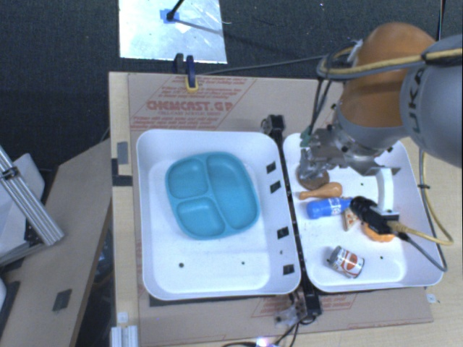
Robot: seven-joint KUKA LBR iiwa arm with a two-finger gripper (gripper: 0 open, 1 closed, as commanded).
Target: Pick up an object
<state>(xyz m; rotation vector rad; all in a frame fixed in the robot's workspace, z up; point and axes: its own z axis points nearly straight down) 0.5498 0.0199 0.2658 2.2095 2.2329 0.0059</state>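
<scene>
The hand (312,170) hangs low in the right bin (405,270), grip state untellable, probably to reach the tan butternut-squash toy (323,191) just below it.

Even bright overhead light, glare on foil sheet (172,20), soft shadows, slightly grainy

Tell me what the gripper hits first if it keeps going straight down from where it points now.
Probably the orange, squash-shaped toy just below the gripper, or the floor of the right bin beside it; depth is hard to judge from this slanted view.
</scene>
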